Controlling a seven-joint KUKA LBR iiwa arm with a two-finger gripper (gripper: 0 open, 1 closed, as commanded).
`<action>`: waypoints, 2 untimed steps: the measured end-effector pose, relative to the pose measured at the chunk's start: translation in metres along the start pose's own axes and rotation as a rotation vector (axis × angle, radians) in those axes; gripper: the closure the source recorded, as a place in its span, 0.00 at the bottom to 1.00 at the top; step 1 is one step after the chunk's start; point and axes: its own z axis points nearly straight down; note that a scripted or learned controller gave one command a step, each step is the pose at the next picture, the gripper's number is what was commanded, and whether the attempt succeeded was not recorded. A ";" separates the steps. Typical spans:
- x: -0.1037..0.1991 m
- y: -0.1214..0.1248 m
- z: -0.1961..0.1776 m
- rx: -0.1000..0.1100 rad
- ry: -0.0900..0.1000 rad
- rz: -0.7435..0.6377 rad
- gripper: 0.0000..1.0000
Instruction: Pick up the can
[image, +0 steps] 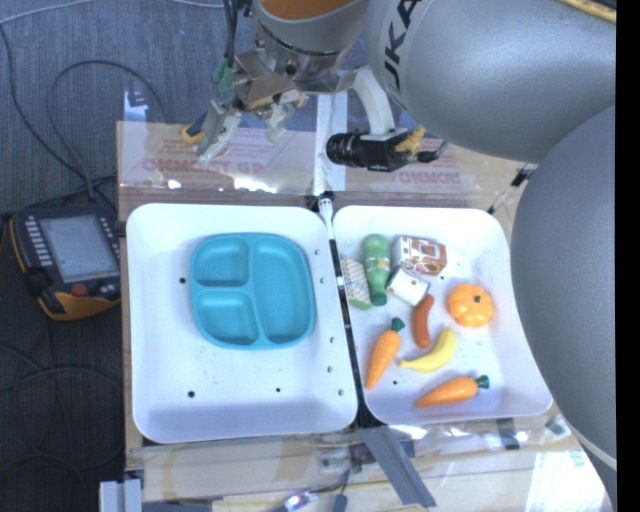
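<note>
The arm (480, 70) fills the upper right, its orange band at the top edge. Below it the counter (240, 165) carries two white bins: the left bin (150, 400) and the right bin (500, 240), touching along their inner rims.

In the left bin lies one blue tray (250, 290) with three compartments. The right bin holds the small things: two carrots, one (452, 390) near the front rim and one (382, 352) closer to the divider; one pumpkin (470, 305); one banana (433, 353); one sausage (424, 318); one green bottle (376, 266); one carton (419, 257); and one small white block (407, 288). Nothing among them can be told for certain as a can; a patterned piece (354, 282) lies beside the bottle against the divider, too small to name.

The claw (243, 122) hangs over the counter behind the left bin, well apart from the right bin's things. Its fingers (215, 130) stand apart, with nothing between them.
</note>
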 end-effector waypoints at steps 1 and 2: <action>0.017 -0.030 0.188 -0.003 0.004 -0.309 0.00; -0.003 -0.029 0.305 -0.006 0.006 -0.002 0.00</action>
